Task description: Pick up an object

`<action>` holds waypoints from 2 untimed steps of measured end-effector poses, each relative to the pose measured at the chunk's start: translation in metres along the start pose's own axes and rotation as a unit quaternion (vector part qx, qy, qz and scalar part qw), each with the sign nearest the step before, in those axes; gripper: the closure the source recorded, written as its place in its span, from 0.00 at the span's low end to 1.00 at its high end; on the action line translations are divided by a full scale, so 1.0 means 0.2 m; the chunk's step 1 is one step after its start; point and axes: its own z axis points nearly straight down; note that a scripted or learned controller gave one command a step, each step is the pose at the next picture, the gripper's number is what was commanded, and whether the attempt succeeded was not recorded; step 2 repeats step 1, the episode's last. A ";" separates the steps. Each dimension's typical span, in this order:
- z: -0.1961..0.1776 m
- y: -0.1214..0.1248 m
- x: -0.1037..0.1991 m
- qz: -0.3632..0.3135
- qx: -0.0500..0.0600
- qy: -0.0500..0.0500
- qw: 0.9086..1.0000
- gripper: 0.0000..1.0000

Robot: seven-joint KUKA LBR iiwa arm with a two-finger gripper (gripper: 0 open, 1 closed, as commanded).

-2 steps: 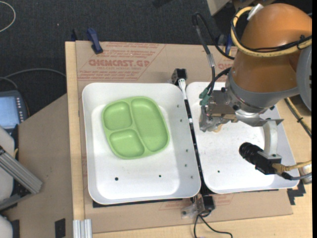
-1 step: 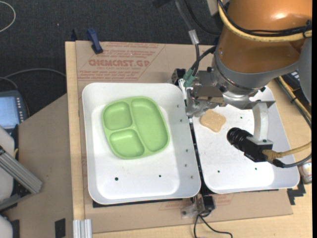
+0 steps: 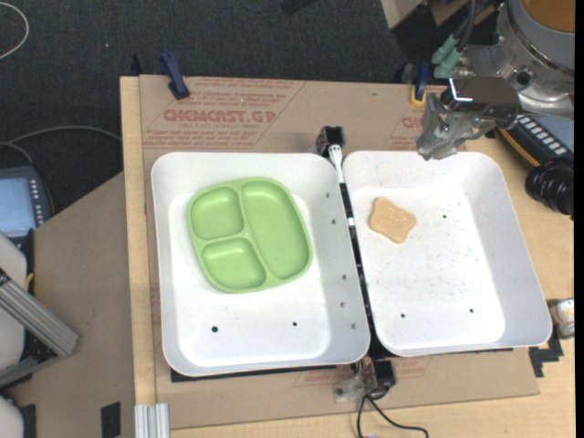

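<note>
My jaws (image 3: 444, 144) hang over the far edge of the right bin (image 3: 474, 299), nothing between them — whether they're parted or closed, cannot tell from this angle. Target: the tan toast-shaped piece (image 3: 392, 219), lying flat in the right bin's far-left part, near the divider between the bins, apart from my jaws. Looks like a light toy food, probably foam or plastic — stiff enough, not fragile, maybe a bit slick. It's thin and flat, so I'd guess the best hold is across its narrower width, pinching opposite edges, coming straight down. Left bin (image 3: 182, 336) has a green divided plate (image 3: 249, 234) — bulkier, harder to pinch.
</note>
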 end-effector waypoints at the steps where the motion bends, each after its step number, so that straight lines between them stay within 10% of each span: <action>1: 0.51 -0.02 -0.01 -0.001 0.014 -0.002 1.000 1.00; 2: 0.51 -0.02 -0.01 -0.001 0.014 -0.002 1.000 1.00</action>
